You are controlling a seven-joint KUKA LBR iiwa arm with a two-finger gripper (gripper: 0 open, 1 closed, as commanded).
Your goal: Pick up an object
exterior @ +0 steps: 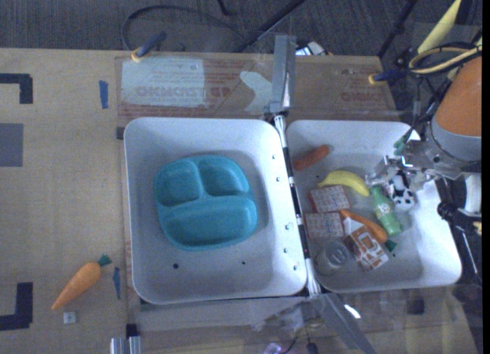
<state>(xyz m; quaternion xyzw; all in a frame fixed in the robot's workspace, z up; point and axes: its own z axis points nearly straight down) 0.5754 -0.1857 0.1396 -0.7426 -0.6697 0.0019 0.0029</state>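
My gripper (392, 174) hangs low over the right side of the right bin (429, 264), at the end of the grey arm with the orange band (462, 103). Just below it lie a small black-and-white toy (401, 191) and a green bottle (385, 211). A yellow banana (344, 181) rests to the gripper's left. An orange sausage-shaped piece (311, 157) lies at the back of the bin. Two cracker boxes (329, 199) sit by the bin's left wall, with an orange carrot (366, 224), a small carton (367, 250) and a grey can (333, 256) in front.
The left bin (142, 145) holds a teal divided plate (205, 201). A toy carrot (76, 284) lies on the wooden bench at the front left. A metal divider (280, 77) and cables stand behind the bins.
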